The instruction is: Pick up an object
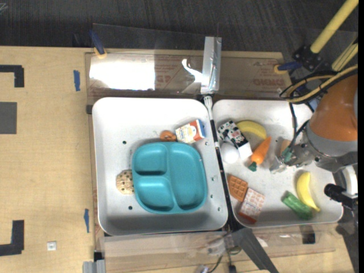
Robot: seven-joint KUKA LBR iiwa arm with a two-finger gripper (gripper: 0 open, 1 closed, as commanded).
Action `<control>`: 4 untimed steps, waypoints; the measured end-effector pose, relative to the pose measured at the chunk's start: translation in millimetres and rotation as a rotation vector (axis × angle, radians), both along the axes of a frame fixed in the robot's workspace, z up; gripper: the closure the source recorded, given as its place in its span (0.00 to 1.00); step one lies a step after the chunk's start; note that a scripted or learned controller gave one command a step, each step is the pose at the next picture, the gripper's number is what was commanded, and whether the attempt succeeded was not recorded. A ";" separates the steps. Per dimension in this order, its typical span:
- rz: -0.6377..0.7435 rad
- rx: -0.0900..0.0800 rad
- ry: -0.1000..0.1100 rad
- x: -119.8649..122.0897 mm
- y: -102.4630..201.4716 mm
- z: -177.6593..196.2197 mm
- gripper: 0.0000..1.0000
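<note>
Two white bins, one arm low over the right one

Two shallow white bins sit side by side on the bench. The left bin (pixel 108 152) bears a big teal divided plate (pixel 169 176), which fills most of its floor. Over the right bin (pixel 267 114) the grey arm (pixel 335 124) with its orange band reaches in from the right, and the gripper (pixel 282 159) hangs low over the middle of that bin, just right of the carrot. Whether its fingers are spread or closed I cannot tell, and nothing shows between them.

Next in size, in the right bin: a yellow banana (pixel 253 129) near the back wall, a second banana (pixel 306 190) at the front right, touching a green pepper (pixel 297 205) below it, a black-and-white toy cow (pixel 230 132) beside the first banana, a waffle (pixel 238 187) and a speckled red-edged packet (pixel 251 203) at the front left, an orange carrot (pixel 259 152) in the middle, and a small white ball (pixel 229 154) near the left wall.

Behind the plate in the left bin lie a small carton (pixel 190 132) and a brown bun (pixel 167 135); a cookie (pixel 124 182) rests against the plate's left edge.
</note>
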State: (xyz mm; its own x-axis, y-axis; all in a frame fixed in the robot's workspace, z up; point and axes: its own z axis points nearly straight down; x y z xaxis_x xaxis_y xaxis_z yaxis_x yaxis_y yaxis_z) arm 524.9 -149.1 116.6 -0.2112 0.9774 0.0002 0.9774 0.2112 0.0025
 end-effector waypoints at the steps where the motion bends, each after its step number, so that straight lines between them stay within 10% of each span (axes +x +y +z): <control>1: 0.168 -0.004 -0.005 -35.9 35.3 -28.5 1.00; 2: 0.168 -0.004 -0.006 -35.3 35.3 -28.9 0.00; 4: 0.115 -0.004 -0.005 -6.1 44.2 -29.1 0.00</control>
State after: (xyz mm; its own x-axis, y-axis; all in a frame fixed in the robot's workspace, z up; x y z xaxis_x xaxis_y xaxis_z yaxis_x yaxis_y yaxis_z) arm 518.8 -104.8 87.5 -0.3217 0.9468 -0.0045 0.9468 0.3217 0.0061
